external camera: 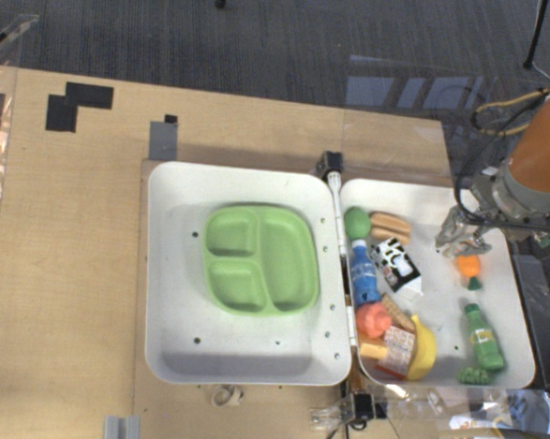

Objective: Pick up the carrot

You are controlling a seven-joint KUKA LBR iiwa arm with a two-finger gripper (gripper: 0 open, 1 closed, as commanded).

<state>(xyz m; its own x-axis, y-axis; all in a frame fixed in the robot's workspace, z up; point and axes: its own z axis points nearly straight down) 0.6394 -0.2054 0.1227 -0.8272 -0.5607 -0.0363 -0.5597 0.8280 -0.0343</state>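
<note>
We are viewing 2 white bins: the left bin is holding 1 green divided plate. In the right bin, 1 carrot is lying just beside the gripper, whose fingers are spreading open, grasping nothing. Nearby are lying 1 green bottle, 1 banana and 1 blue bottle.
</note>
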